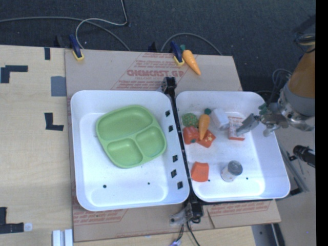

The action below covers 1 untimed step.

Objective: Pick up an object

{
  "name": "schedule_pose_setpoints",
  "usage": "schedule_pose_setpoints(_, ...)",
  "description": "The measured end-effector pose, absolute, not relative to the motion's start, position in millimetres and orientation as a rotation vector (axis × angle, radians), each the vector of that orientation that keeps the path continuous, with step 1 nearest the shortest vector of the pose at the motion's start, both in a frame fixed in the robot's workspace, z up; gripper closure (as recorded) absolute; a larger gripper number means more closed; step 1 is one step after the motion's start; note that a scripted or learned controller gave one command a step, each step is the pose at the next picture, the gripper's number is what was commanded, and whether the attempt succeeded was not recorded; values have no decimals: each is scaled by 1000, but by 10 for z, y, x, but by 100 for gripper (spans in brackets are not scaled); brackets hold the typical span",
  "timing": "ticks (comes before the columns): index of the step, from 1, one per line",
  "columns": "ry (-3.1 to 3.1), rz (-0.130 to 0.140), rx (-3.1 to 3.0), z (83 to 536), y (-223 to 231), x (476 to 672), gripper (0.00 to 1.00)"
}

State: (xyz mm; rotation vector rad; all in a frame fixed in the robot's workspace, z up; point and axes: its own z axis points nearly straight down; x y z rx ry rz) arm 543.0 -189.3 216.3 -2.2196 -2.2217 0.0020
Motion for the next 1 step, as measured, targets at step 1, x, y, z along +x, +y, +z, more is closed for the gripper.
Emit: schedule_pose_setpoints(1, -2224, -2, -2220, 1114, -1431, 5744, 0)
